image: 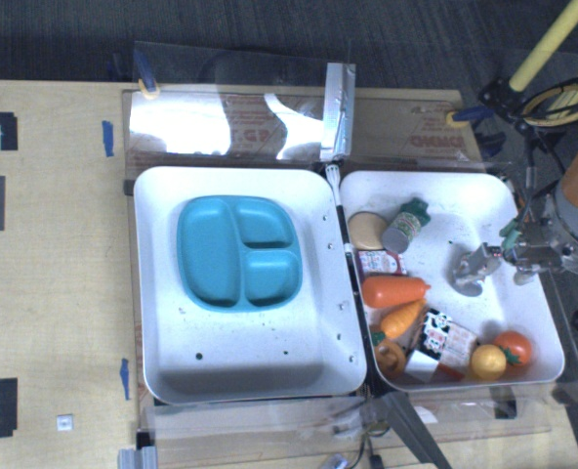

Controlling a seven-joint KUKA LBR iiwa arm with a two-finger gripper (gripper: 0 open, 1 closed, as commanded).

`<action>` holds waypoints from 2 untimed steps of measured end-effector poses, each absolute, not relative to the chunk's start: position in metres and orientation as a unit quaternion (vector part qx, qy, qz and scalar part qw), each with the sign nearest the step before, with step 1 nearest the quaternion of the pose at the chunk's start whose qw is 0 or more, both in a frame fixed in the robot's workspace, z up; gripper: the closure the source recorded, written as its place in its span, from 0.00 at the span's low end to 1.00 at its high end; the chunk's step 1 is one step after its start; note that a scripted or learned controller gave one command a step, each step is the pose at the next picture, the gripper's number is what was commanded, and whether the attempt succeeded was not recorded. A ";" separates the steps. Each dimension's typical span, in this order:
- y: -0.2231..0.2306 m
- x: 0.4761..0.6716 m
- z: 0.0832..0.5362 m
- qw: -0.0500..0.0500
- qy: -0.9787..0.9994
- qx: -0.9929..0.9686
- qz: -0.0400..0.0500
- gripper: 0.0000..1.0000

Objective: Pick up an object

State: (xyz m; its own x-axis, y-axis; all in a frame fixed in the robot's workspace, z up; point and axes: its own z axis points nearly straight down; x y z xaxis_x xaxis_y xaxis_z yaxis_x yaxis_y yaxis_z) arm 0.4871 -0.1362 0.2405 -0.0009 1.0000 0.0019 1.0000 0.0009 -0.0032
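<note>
Hanging over bare bin floor, claw (468,270) sits right of carrot (394,289).

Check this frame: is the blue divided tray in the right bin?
No, the blue divided tray lies alone in the left bin.

Glossy white plastic bins (162,262), smooth matt blue divided tray (238,251), shiny bare-metal gripper (472,271), pale wood-grain bench (55,291), brown cardboard (406,130) behind, clear glaring plastic sheet (221,115)
</note>
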 end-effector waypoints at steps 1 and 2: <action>-0.189 0.545 0.156 0.001 -0.626 -0.780 0.001 0.00; -0.201 0.545 0.097 0.001 -0.639 -0.769 -0.005 0.00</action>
